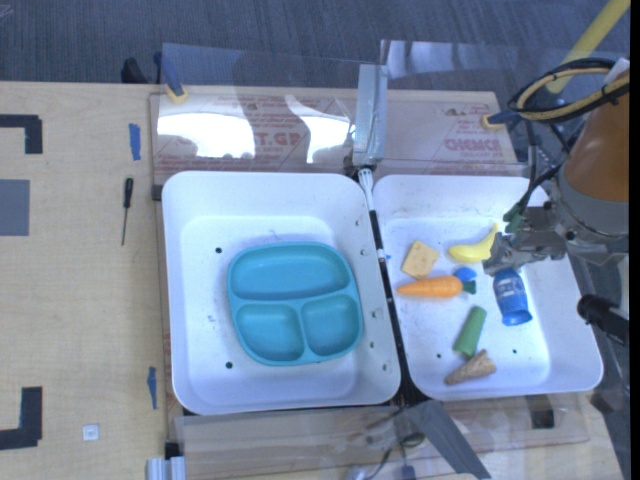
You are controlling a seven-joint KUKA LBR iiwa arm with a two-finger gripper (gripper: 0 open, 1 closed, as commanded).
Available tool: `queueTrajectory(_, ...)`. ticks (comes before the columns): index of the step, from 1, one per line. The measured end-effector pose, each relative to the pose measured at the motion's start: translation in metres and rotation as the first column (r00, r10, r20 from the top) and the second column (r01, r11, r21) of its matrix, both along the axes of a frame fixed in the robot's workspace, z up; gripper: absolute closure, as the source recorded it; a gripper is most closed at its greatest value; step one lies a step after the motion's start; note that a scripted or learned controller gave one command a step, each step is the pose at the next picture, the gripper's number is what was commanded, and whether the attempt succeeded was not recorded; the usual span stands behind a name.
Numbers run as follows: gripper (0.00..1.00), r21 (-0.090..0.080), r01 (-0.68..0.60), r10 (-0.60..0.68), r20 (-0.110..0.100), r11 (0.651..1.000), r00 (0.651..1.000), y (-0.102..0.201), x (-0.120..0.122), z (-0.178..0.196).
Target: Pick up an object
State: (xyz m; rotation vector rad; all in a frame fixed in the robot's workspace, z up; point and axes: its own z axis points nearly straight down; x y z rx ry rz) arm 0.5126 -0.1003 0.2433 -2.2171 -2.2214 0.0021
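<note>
The right bin (570, 368) holds several toy foods. An orange carrot (430, 288) lies near its middle, with a yellow cheese wedge (420, 259) just above it. A yellow banana (472, 249) lies to the right of the cheese, and a blue bottle (512, 299) lies below the gripper. A green cucumber (469, 330) and a tan bread piece (471, 368) sit toward the front. My gripper (500, 256) hangs low over the bin at the banana's right end, just above the bottle's top.
The left bin (190, 218) holds a teal divided tray (295, 301). A metal post (370, 118) and clear panels stand behind the bins. A screwdriver (126, 208) lies on the bench at left. Cables (560, 78) hang at the upper right.
</note>
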Motion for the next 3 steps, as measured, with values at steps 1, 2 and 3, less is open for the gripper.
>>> queueTrajectory(1, 0.0, -0.001, 0.013, -0.013, 0.007, 1.0, 1.0, -0.004, -0.012, -0.14)
queueTrajectory(2, 1.0, -0.001, 0.016, -0.016, 0.007, 1.0, 1.0, -0.005, -0.012, -0.132)
queueTrajectory(3, 1.0, -0.001, -0.052, 0.052, 0.01, 0.999, 0.999, 0.026, -0.005, -0.014)
